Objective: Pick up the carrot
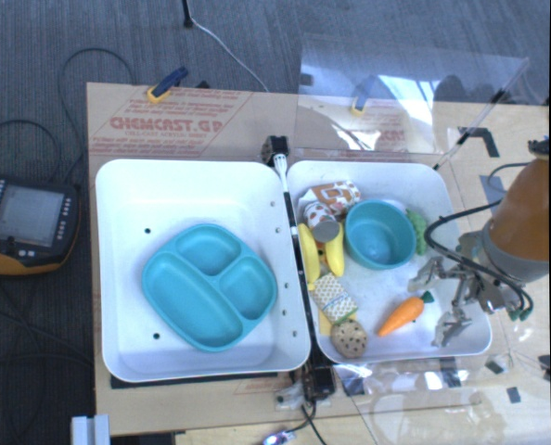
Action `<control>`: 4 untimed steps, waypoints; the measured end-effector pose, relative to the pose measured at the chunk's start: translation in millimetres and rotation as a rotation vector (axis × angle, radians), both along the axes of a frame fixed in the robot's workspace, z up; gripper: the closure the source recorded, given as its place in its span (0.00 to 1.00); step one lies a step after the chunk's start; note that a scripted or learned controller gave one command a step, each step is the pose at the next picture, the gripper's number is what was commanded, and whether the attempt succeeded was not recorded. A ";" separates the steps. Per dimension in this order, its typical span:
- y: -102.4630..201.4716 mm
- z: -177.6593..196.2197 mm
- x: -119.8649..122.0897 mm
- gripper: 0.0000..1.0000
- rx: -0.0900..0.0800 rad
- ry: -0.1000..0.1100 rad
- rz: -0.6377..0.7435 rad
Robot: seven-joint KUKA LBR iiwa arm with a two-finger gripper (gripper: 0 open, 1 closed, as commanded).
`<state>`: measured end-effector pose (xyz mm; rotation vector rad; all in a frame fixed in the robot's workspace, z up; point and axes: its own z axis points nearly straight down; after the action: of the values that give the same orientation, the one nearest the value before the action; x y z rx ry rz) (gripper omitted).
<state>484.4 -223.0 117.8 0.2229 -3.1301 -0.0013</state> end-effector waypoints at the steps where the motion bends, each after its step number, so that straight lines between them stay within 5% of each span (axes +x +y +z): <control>1: 16.2 -25.9 6.0 0.00 -0.007 -0.008 0.112; 2: 32.5 -12.0 6.8 0.00 -0.002 -0.006 0.197; 3: 67.8 69.7 8.4 0.00 0.001 -0.007 0.091; 4: 11.0 -26.5 11.8 0.00 0.000 -0.015 -0.181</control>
<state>496.2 -212.0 91.3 -0.0618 -3.1524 0.0000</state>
